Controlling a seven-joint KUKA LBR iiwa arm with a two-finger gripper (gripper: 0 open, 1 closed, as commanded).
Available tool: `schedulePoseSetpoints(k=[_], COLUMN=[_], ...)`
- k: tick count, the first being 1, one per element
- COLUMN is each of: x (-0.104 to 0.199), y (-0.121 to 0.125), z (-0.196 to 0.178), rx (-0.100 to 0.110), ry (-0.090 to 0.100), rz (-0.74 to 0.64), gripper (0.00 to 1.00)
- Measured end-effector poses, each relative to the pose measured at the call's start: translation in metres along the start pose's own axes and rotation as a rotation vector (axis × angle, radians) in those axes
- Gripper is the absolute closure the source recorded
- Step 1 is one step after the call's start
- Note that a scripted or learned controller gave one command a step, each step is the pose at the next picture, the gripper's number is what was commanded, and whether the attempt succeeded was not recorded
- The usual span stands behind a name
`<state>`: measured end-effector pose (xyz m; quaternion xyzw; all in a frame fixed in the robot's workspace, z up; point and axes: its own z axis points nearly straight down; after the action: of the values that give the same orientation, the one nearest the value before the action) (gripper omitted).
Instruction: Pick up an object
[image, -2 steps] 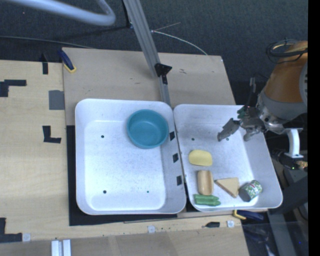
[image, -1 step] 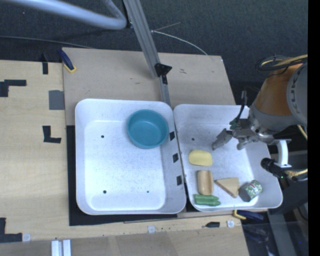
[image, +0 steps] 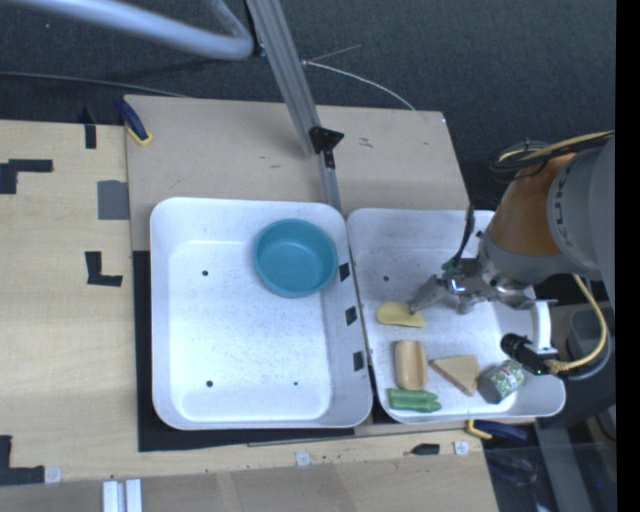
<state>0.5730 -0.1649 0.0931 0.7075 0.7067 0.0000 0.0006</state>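
Gripper hovering over the right bin (image: 520, 405) — nothing in its grasp.

Nearest, a green piece (image: 414, 401), tan block (image: 408, 363) and wedge (image: 457, 374) are lying; the yellow piece (image: 400, 316) is sitting just beside the gripper (image: 436, 291) — fingers slightly parted; farther left, a blue bowl (image: 295, 257).

A flat yellow piece (image: 400, 316) lies in the right bin (image: 400, 240), near its left wall. Just below it stand a tan cylinder (image: 408, 364), a green pod (image: 414, 401) and a tan wedge (image: 457, 374).
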Motion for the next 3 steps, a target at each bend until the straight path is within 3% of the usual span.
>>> schedulePoseSetpoints(k=[1,2,3], x=[0.0,0.001,0.002], y=[0.003,0.003,0.008], z=[0.0,-0.008,-0.051], rx=[-0.009,-0.005,-0.001], ry=[-0.002,0.0,0.001], rz=[-0.001,-0.004,-0.003], gripper=[0.0,1.0,1.0])
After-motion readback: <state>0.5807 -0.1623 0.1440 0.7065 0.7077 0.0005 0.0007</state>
